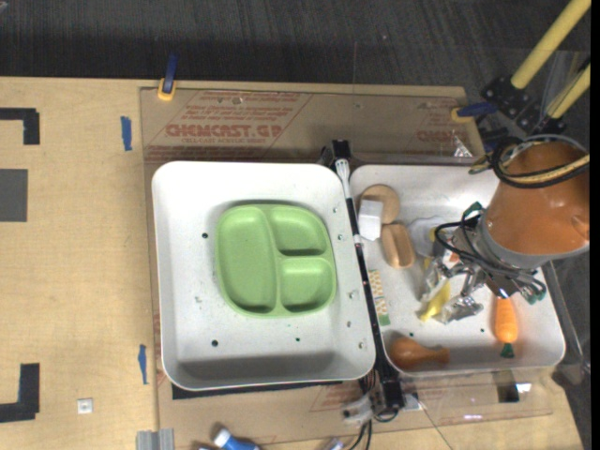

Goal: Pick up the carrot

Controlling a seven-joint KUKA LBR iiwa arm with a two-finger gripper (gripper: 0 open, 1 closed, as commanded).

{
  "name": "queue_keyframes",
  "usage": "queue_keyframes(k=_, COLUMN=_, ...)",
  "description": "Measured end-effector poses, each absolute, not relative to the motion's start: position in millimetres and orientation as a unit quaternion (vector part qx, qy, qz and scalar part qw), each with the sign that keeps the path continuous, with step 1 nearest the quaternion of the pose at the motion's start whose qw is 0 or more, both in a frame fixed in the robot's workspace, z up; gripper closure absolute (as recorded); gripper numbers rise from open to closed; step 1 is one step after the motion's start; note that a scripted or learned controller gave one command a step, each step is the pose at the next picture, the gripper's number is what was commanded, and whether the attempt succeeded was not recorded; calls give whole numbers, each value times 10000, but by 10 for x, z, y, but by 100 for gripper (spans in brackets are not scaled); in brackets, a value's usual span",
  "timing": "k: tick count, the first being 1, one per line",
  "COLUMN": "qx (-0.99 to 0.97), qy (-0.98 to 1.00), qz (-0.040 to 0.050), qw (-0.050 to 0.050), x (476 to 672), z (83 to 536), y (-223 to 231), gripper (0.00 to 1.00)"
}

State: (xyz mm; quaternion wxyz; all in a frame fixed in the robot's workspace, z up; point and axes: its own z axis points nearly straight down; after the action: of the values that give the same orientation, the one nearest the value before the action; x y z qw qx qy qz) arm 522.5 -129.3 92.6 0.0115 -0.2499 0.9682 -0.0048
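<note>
camera view: gripper (466,284) hangs low in the right bin (553,345), beside the carrot (506,322) lying near the bin's right wall, likely lining up a grab; jaw state, can't tell.

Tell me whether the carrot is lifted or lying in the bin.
Lying. The carrot rests on the right bin's floor, beside the gripper, not between its fingers.
</note>
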Motion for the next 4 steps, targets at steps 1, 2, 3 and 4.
queue_keyframes(k=1, qx=-2498, qy=9683, qz=-33, qw=89, x=5206, z=903, y=-1292, gripper=0)
queue_keyframes(k=2, qx=-2848, qy=9585, qz=-45, qw=99, x=5003, z=894, y=-2113, gripper=0)
queue_keyframes(k=3, qx=-2859, qy=9582, qz=-22, qw=81, x=4931, z=899, y=-1501, gripper=0)
queue_keyframes(k=4, qx=-2806, qy=9598, qz=-26, qw=101, x=4981, z=893, y=-1914, gripper=0)
